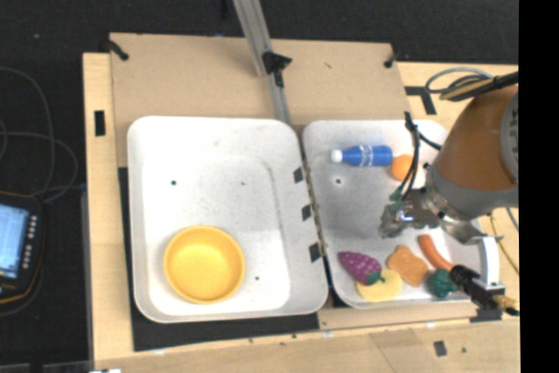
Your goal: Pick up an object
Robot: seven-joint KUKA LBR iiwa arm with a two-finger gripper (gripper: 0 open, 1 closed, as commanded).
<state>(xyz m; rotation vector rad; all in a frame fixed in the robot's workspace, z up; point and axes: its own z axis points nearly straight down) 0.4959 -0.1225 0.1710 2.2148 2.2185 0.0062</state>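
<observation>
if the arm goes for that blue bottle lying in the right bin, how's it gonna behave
The blue bottle lies on its side on the right bin floor, so a nudge would probably roll it. It looks like small, rigid plastic, likely light. Its rounded, smooth body could slip from the pincer unless it is gripped across the middle.
</observation>
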